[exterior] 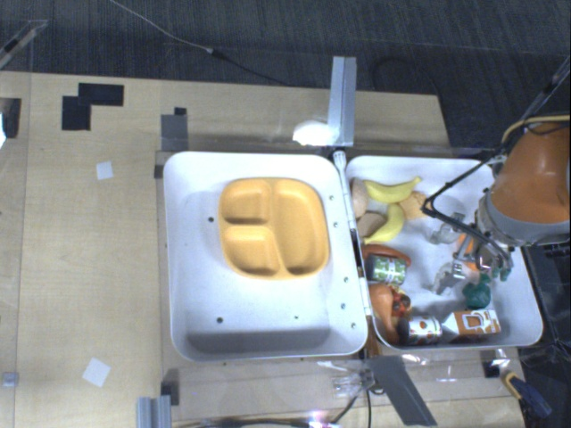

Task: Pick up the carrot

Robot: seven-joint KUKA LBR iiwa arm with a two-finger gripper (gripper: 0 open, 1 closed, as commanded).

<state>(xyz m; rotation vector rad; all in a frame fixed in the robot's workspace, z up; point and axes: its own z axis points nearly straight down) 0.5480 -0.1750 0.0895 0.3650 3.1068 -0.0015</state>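
1. Looking down from the camera view, I see the bench (80, 266) with two white bins side by side.
2. The left bin (192, 239) holds a yellow plate (272, 226) with three compartments. The plate lies in the far half of this bin.
3. The right bin (526, 315) holds several things. The arm (535, 185) reaches over its right side, and the orange band is at the right edge of the view.
4. The gripper (464, 270) hangs low over the right half of the right bin, below the wrist.
5. I cannot tell if the claw is wide, narrow or holding something; the metal parts and the cables mix together there.
6. The carrot (475, 276) is in the right bin, directly at the gripper. I see a thin orange body and a green end that points to the near side. It is partly covered by the gripper, so I cannot tell if they touch.
7. Two bananas (393, 205) lie in the far left corner of the right bin.
8. A can (386, 267) lies on its side nearer to me than the bananas, close to the left wall.
9. A red fruit (385, 303) is just beside the can, on the near side.
10. A bottle (419, 330) and an orange carton (477, 325) lie along the near wall. The carton is just beside the green end of the carrot.
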